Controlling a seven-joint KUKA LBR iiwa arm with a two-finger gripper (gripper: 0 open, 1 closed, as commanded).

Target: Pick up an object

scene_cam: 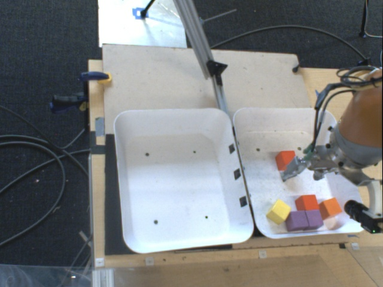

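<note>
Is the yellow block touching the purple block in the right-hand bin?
Apart. The camera view shows a sliver of white bin floor between the yellow block and the purple block.

Five blocks lie in the right bin. One orange-red block sits alone near the bin's middle, flat on the floor, with the gripper touching or just beside its lower right edge. Four others cluster at the near edge: a yellow block, turned at an angle, at the left; a purple block just beside it; an orange-red block touching the purple block's far side; an orange block at the right.
</note>
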